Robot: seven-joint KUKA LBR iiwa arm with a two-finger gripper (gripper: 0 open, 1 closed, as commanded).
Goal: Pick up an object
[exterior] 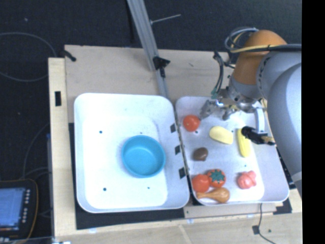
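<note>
My hand point(217, 109) hangs with fingers spread over the right bin point(271, 189), near the red ball point(191, 122); nothing gripped, the pick remains undone.

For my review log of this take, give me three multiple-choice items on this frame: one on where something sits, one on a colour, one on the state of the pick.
1. Where is the bowl?
A. In the left bin
B. In the right bin
C. On the bench outside both bins

2. What colour is the bowl?
A. Red
B. Blue
C. Yellow

3. Where is the gripper?
A. Over the bowl
B. Over the far end of the right bin, nothing seen between its fingers
C. Lifting the brown object

Answers:
1 A, since the bowl sits in the bin on the view's left.
2 B, the bowl is light blue.
3 B, since it hangs near the red ball and the brown object lies on the bin floor.
</note>
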